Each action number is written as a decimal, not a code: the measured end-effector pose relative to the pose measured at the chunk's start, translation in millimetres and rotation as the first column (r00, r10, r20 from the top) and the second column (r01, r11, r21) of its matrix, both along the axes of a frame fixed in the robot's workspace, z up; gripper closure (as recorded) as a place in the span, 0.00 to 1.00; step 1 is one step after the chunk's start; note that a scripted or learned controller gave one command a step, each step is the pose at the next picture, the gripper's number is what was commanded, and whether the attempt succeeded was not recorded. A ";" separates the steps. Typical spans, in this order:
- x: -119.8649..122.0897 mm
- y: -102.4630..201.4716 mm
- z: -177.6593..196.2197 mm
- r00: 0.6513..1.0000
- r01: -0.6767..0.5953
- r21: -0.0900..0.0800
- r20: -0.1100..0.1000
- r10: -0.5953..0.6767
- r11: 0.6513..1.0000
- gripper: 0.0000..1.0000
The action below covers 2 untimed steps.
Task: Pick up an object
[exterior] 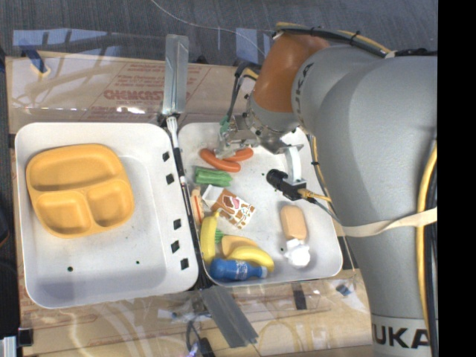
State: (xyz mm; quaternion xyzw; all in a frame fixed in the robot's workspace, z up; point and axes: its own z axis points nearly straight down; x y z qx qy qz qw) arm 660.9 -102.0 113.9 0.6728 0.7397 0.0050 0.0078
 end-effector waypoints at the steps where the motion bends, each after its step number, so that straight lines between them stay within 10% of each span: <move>1: -0.6 -0.1 -1.1 1.000 0.000 0.000 -0.002 0.000 1.000 0.00; 2: -22.0 5.7 -19.1 0.999 0.049 0.003 -0.016 -0.049 0.999 0.00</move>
